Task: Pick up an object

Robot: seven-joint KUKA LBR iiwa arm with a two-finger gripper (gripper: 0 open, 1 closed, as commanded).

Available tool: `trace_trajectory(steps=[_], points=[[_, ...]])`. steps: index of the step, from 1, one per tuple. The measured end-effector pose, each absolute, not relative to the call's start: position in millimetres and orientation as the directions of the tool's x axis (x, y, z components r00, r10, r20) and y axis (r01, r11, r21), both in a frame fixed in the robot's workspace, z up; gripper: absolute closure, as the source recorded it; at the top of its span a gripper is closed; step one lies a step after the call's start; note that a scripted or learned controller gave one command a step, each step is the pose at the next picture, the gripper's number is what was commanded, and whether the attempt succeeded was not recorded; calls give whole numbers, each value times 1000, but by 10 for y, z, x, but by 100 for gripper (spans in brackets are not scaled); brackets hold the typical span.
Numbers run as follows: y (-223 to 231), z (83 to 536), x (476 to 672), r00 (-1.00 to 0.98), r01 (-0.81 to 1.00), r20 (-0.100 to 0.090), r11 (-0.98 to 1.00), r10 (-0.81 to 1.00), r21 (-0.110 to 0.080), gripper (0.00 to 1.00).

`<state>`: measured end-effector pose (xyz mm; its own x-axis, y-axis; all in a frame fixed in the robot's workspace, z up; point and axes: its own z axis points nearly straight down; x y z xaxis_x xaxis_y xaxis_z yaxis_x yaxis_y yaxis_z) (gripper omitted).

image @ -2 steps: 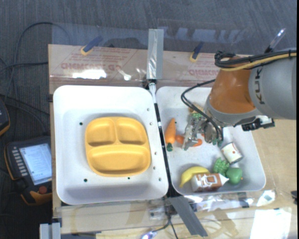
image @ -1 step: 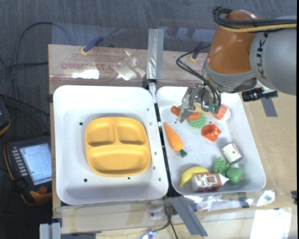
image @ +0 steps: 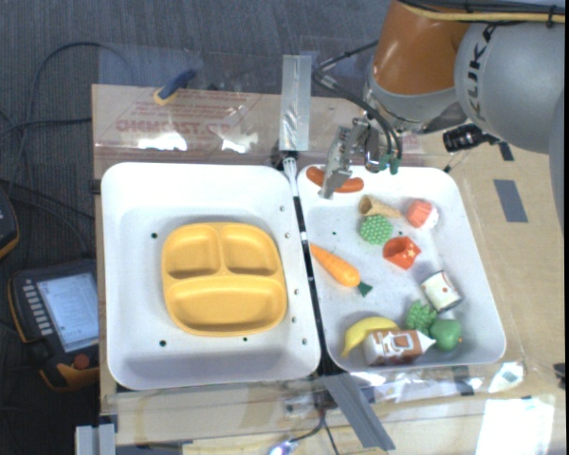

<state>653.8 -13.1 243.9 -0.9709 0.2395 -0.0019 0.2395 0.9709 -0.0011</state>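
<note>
Currently gripper point(image: 337, 173) hangs over sausage point(image: 346, 180) at right bin point(image: 474, 254) rear; finger spread indiscernible; carrot point(image: 335, 266), green cone point(image: 376, 226) nearby.

The bench point(image: 512, 207) carries two white bins touching side by side: the left bin point(image: 133, 207) at nine o'clock, the right bin point(image: 474, 282) at three o'clock.
</note>
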Motion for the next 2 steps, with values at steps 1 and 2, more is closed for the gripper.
trace_trajectory(steps=[1,2], points=[[-134,2521,6546,-971,239,-4,971,239,-5,100],[-134,2604,6555,-971,238,-6,971,238,-8,100]])
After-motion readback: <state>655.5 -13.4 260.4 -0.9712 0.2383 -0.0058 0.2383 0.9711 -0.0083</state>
